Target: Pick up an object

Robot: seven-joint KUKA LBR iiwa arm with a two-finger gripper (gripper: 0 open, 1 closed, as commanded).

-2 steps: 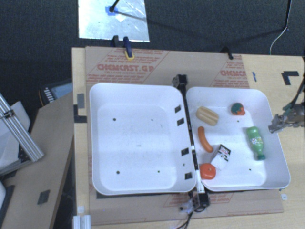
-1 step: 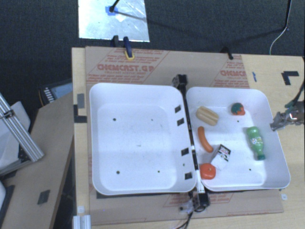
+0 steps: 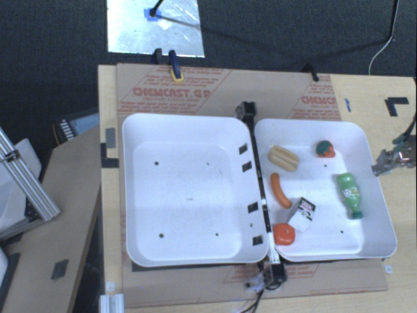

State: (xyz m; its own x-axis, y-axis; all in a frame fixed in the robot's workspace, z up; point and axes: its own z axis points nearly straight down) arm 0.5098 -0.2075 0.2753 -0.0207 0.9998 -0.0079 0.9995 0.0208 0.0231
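Observation:
The right bin (image 3: 371, 240) holds several small objects. A tan bread roll (image 3: 284, 157) lies near its back left, with an orange sausage (image 3: 281, 190) just in front of it. A red and green fruit (image 3: 325, 149) sits at the back. A green bottle (image 3: 350, 195) lies on its side toward the right wall. A small white and black box (image 3: 303, 214) and a red-orange piece (image 3: 284, 234) lie near the front left corner. My gripper (image 3: 389, 160) shows as a small grey metal shape at the far right, just outside the right bin's rim, apart from every object.
The left bin (image 3: 130, 175) sits beside the right one, joined by a black hinge strip (image 3: 259, 181). Both rest on a cardboard sheet (image 3: 189, 90) on the bench. A shiny metal plate (image 3: 155, 18) lies on the dark floor behind.

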